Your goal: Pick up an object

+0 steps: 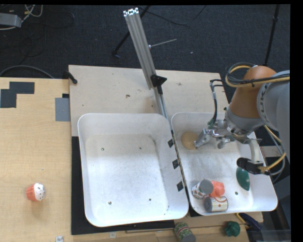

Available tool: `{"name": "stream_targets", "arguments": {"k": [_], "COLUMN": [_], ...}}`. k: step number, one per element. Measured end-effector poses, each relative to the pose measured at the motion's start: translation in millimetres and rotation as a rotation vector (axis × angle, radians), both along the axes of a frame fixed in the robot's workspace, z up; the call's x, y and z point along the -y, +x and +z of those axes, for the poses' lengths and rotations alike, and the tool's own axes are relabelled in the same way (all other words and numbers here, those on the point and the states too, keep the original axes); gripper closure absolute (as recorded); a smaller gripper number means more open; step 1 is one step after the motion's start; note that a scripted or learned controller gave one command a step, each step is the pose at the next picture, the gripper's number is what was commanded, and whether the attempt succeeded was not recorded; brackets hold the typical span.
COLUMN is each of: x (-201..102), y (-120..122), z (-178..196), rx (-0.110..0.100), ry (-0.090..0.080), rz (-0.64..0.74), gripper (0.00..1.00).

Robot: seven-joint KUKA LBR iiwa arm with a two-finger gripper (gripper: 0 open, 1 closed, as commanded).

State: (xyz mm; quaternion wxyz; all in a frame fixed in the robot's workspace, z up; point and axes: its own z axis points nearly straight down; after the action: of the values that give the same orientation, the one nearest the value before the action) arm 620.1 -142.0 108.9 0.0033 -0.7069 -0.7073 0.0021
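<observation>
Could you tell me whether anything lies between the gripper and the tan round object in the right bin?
Nothing visible does. The gripper hangs just right of the tan round object in the right bin, with bare floor between. The cans sit nearer the front.

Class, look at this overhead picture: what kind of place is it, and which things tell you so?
Probably a robotics lab: a robot arm reaches over two white bins on a bench, with cables trailing on dark carpet behind.

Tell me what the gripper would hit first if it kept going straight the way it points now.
The gripper points toward the view's left, at the tan ball in the right bin. That ball looks first in line, very close, though the overhead view leaves their heights unclear.
</observation>
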Motion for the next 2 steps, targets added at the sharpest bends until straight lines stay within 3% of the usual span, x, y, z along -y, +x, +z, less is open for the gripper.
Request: {"name": "stream_targets", "arguments": {"k": [1, 2], "x": [-1.1, -0.3], "y": [-0.5, -0.5], "z": [-18.7, -8.1], "rx": [0.002, 0.002], "ry": [-0.001, 0.000], "rz": [-0.001, -0.005], "gripper": [0.00, 1.00]}}
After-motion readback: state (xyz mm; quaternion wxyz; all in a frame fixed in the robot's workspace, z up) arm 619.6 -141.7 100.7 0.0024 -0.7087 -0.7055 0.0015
